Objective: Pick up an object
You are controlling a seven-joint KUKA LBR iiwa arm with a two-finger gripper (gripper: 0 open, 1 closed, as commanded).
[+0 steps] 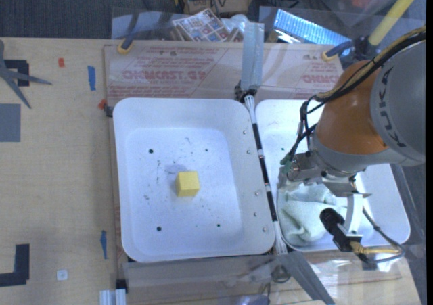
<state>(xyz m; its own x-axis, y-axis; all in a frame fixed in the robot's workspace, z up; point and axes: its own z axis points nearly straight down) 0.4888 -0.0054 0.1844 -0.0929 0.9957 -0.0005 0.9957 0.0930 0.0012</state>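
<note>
Tool [318, 192], state unclear, sits over crumpled white cloth [304, 219]; yellow cube [187, 183] apart.

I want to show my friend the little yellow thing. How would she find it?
Look at the two white bins side by side and pick the left bin. Near its middle sits a small yellow cube. It is the one bright, solid thing there, among tiny dark specks.

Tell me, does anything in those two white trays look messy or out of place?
Nothing is spilled or broken. The left bin holds a yellow block sitting slightly askew, with dark specks and scuffs on the floor around it. In the right bin a white cloth lies crumpled under the arm.
</note>
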